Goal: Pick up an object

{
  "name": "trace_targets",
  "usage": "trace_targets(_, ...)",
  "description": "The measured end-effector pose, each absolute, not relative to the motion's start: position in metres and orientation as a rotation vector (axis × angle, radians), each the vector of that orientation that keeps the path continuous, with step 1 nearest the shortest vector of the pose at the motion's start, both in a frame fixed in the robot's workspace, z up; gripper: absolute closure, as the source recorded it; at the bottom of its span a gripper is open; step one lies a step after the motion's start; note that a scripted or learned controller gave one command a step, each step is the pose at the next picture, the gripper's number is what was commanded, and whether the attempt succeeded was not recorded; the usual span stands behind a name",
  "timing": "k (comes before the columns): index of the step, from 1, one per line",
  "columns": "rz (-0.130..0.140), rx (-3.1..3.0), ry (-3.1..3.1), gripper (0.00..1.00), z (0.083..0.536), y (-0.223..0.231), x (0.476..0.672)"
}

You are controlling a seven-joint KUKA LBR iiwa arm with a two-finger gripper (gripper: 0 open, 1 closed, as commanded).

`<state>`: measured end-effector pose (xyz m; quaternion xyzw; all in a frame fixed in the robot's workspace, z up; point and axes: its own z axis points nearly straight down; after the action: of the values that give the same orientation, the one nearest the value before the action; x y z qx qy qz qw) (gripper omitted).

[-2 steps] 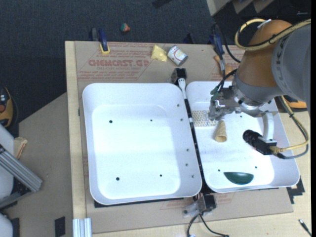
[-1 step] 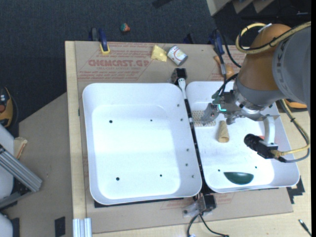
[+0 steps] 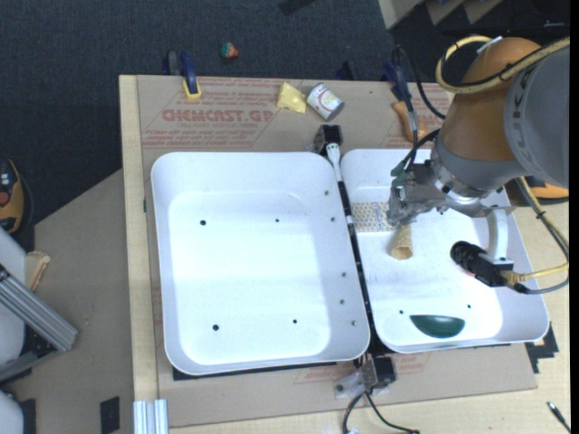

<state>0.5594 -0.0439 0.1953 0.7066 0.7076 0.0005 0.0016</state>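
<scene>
My gripper [image 3: 402, 212] hangs low in the right bin [image 3: 516, 319], in its upper left part. Just below its tip lies a small tan cone-shaped object [image 3: 401, 241], pointing up toward the fingers; whether it is touched I cannot tell. A speckled beige patch [image 3: 365, 213] lies to the left of the gripper, near the bin's left wall. A dark green bowl-shaped object [image 3: 438, 325] rests near the front edge of the right bin.
The left bin [image 3: 163, 242] sits beside the right one, with a black divider strip between them. On the bench behind the bins lie a yellow scrap [image 3: 291, 99] and a small white-grey object [image 3: 325, 101]. Clamps hold the board's back edge.
</scene>
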Motion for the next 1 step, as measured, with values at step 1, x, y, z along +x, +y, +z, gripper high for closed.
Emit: trace_targets(1, -0.007, 2.228, 2.225, 1.0, 0.1881, -0.0382, 0.476)
